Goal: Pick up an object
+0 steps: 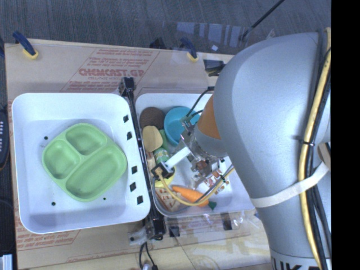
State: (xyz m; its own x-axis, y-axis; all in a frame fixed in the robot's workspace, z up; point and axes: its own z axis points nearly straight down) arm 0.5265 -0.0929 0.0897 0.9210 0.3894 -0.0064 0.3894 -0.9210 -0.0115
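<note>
Grey arm (270, 134) bulks over the right half of the view, nearest the lens, covering most of the right bin (147, 103) and all of its far right side. Orange band (209, 121) shows just above the wrist. Tool (203, 170) sits low in that bin, among wires and small fittings; whether its fingers are spread or pressed together, cannot tell. Nothing visibly pinched.

Right bin contents crowd the strip along its left wall: brown disc (151, 117) at top, blue cup (179, 124) beside it and touching the wrist area, tan spoon-shaped piece (152, 138) below the disc, yellow item (162, 179) lower down, orange carrot (190, 194) lying across the bottom near the front rim, small green bit (212, 205) at its end. Objects touch or overlap; little open floor between them.

Left bin (28, 207): green divided plate (84, 161) sits near centre, white floor open on all sides, widest toward the top rim.

Black clips (132, 129) run along the seam where the two bins meet. Tabletop (101, 72) is brown printed board, with blue clamps (25, 45) at its back edge.
</note>
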